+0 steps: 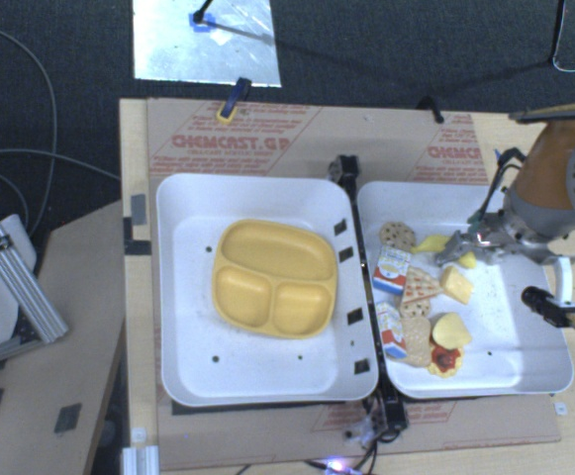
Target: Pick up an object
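Observation:
Small toy foods lie in the right bin [534, 359]: a round cookie [398, 234], a blue and white carton [392, 270], a triangular cracker [419, 287], a pale cheese block [456, 284], a yellow and red piece [448, 339] and another carton [390, 332]. A yellow piece [430, 243] lies near the bin's middle. My gripper [459, 250] hangs low over the bin, right beside that yellow piece and just above the cheese block. The grey arm with its orange band [554, 171] comes in from the right.
The left bin [183, 265] holds a yellow divided plate [273, 277]. A black divider with clips [351, 255] runs between the bins. A black part of the arm [546, 305] sticks out over the right bin's right side. Cardboard [267, 137] lies under both bins.

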`<state>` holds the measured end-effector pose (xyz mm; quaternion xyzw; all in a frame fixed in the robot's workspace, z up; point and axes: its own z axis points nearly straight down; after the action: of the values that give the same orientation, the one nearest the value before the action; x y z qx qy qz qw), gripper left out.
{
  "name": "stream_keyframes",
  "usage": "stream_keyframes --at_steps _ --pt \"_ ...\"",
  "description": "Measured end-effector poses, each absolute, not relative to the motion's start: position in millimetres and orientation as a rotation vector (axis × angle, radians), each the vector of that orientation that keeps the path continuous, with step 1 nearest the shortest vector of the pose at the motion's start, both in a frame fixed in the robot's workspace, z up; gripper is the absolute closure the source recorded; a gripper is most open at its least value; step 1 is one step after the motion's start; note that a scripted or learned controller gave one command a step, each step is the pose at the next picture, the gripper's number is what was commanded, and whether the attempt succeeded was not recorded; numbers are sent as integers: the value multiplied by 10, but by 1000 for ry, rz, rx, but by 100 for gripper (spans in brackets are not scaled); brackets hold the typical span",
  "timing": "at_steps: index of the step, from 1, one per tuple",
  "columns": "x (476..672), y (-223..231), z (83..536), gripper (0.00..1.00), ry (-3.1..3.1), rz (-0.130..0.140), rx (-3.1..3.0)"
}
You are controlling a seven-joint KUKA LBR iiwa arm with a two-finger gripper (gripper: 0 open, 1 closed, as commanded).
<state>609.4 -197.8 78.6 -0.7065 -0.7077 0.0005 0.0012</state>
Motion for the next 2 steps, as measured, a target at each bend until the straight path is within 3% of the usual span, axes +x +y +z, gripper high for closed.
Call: stream_keyframes --at_steps 1,2 --pt "6115 -1985 958 100 -2228 -5 -2223" --pt "6116 -1985 958 0 -2228 -5 -2223"
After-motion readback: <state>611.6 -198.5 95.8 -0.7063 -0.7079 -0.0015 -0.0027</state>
